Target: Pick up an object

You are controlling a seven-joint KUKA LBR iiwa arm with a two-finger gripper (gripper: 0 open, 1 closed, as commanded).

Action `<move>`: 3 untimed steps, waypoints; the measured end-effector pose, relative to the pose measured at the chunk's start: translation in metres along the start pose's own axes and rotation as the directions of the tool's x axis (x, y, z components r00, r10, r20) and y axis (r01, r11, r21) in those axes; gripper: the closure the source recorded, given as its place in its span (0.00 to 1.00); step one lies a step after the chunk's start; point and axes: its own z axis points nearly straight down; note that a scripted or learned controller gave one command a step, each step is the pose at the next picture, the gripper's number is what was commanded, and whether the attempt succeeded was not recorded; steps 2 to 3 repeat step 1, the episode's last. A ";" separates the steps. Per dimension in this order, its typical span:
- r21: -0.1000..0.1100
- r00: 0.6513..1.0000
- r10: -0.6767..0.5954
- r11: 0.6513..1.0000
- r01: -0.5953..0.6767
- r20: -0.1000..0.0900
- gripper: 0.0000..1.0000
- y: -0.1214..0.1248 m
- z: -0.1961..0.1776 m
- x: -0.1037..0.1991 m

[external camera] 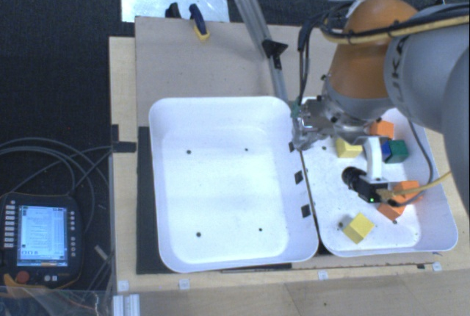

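My gripper [302, 132] hangs over the left edge of the right bin [433, 237], close to the divide between the two bins. Under the orange wrist band, the bin holds a small yellow block [348, 148] just right of the gripper. An orange block [382, 128] and a green block [399, 152] lie further right. Toward the front sit a yellow cube [359, 228] and another orange block [391, 210]. No object shows between the fingers.
The left bin [169, 123] stands beside the right one. A slanted metal pole [250, 6] rises behind the bins. Two clamps [192, 17] sit at the back of the bench. A teach pendant [40, 237] with cables lies off the bench at left.
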 end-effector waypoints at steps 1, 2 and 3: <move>-0.001 1.000 0.000 1.000 0.000 -0.001 1.00 -0.004 -0.004 0.051; -0.001 1.000 0.000 1.000 0.000 -0.001 1.00 -0.004 -0.004 0.051; -0.001 1.000 0.000 1.000 0.000 -0.001 1.00 -0.004 -0.004 0.051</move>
